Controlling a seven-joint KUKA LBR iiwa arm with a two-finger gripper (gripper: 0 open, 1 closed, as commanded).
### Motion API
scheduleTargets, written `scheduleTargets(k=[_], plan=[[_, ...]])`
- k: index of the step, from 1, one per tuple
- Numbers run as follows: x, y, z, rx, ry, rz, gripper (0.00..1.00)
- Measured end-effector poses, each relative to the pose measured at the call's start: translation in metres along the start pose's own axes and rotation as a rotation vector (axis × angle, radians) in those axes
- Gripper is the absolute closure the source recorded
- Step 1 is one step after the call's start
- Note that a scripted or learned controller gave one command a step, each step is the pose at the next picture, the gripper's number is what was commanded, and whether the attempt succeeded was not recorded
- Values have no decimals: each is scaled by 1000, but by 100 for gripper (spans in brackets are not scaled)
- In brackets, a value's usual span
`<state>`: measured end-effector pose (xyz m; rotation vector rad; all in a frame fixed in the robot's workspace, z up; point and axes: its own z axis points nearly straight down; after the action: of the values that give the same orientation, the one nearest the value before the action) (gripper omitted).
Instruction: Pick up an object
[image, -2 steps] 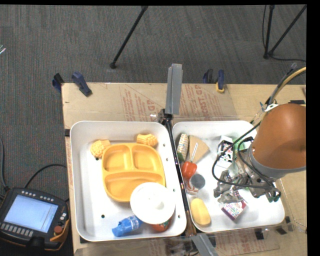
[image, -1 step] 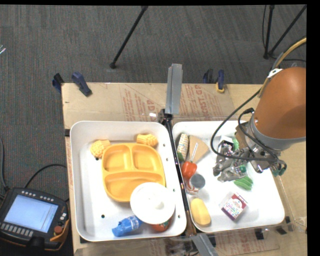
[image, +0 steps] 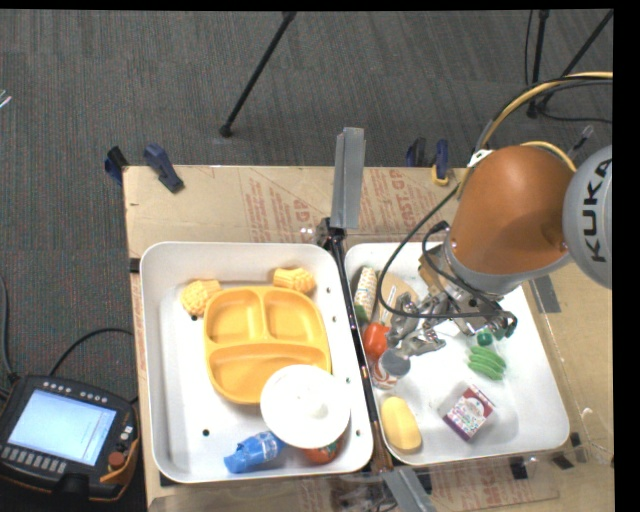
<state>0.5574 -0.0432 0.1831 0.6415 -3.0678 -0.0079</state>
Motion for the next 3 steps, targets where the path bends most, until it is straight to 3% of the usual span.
scheduleTargets(k=[1, 2, 3], plan=[[-30, -3, -71, 7, -15, 62, 100], [48, 12, -39, 3, -3, 73, 100], [71, -56, 97, 4, -6, -315, 100]])
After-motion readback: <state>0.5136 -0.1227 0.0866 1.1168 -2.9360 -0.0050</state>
